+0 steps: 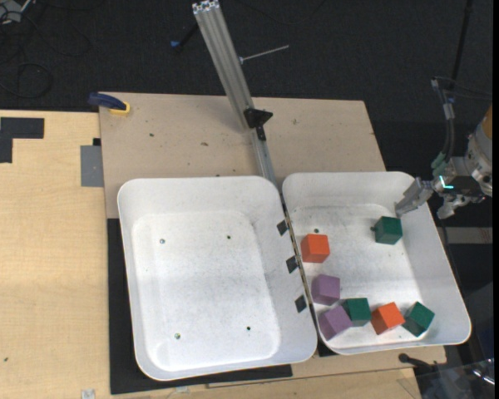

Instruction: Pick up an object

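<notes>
While hovering at the right bin's [449,306] upper right rim, end effector [424,194] just up-right of the green cube [388,230], not touching; finger state impossible to tell; cube resting in that bin, nearest target.

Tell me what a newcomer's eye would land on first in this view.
The coloured blocks scattered in the right bin stand out first: an orange block near the divider, a green block toward the far right, and a cluster of purple, green and orange ones along the near edge. Next comes the gripper, reaching in over the bin's far right corner, close to that green block.
</notes>
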Tool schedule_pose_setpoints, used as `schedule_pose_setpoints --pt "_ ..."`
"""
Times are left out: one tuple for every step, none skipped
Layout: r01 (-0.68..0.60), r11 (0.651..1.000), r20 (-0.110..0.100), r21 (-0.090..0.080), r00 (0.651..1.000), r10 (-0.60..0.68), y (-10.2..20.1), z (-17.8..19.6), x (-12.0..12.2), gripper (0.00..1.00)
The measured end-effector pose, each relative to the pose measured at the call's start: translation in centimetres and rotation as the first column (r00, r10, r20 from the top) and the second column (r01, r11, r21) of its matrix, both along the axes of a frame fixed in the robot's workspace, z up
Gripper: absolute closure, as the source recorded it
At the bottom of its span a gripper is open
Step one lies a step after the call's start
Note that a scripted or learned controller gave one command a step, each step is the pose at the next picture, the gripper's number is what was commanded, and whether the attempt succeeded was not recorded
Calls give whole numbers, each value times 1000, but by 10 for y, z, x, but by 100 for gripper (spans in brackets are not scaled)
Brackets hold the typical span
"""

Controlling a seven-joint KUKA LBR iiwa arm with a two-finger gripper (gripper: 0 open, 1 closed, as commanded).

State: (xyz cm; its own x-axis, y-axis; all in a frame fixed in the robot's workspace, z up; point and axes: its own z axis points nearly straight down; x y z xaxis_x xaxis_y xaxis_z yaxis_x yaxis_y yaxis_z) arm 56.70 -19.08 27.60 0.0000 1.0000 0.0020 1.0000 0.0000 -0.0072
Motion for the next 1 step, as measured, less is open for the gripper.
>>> schedule_pose_setpoints --pt "-1 1000 4 -1 1000 1 0 2 1 0"
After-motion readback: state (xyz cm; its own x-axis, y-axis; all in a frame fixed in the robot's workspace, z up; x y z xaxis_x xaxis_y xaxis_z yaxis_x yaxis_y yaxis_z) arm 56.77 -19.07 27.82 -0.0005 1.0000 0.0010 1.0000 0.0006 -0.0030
